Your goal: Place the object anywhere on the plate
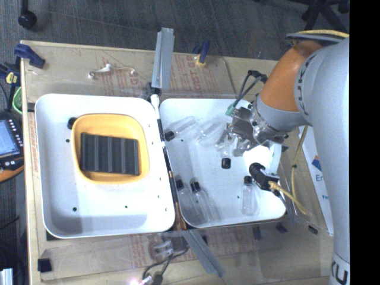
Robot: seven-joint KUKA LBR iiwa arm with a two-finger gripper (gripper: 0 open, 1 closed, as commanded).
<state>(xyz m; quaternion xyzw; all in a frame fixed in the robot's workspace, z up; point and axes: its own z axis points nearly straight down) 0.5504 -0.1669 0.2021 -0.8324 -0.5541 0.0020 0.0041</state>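
Hovering low over the upper right part of the right bin (178, 209), the gripper (233, 140) sits among several clear vials with black caps, one of them, a clear vial (196, 196), lying near the bin's front left; whether the pincer is open, closed or holding anything I cannot tell. The step in hand looks like the pick, with nothing yet on the yellow plate (110, 126) in the left bin (50, 212). Next would come a sure grasp, a lift clear of the divider, and a carry leftward to the plate.
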